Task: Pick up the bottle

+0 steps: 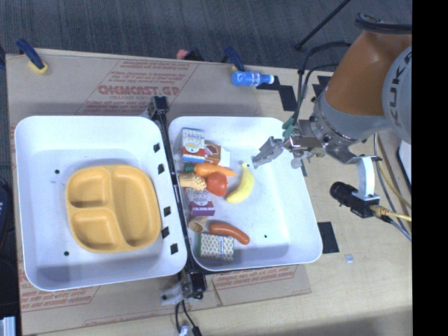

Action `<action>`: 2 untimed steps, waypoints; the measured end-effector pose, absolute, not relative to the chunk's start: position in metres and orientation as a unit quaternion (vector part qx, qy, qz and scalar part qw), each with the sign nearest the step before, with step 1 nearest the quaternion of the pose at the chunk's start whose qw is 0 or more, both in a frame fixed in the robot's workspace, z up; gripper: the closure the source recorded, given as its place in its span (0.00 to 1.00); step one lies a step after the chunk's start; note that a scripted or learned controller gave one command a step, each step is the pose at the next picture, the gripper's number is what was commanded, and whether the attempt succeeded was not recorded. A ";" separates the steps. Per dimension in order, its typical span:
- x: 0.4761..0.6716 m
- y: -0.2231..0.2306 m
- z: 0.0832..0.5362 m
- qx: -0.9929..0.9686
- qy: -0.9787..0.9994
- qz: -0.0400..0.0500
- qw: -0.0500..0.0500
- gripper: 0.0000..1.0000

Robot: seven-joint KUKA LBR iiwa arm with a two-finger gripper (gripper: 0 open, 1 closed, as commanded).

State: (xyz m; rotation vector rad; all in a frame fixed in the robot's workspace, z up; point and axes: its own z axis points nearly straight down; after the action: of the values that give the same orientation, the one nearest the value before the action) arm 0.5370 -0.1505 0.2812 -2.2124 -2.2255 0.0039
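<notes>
One blue bottle (251, 79) lies on the tabletop (210, 82) beyond the right bin (294, 208), well apart from the pincer (269, 150), which hovers over that bin with nothing visibly held; its spread is unclear.

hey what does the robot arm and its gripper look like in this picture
The arm is bulky and rounded, with a broad orange band above a grey wrist and part of dark lettering on its pale casing. Black cables run beside it. The gripper is small, grey metal, with slim fingers.
</notes>
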 end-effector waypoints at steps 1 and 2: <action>0.560 -0.103 0.457 -0.738 -0.675 0.000 -0.001 0.00; 0.557 -0.027 0.538 -0.795 -0.606 0.001 0.000 0.00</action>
State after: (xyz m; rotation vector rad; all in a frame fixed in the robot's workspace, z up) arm 0.5567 -0.0270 0.5384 -2.4987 -1.9034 0.0019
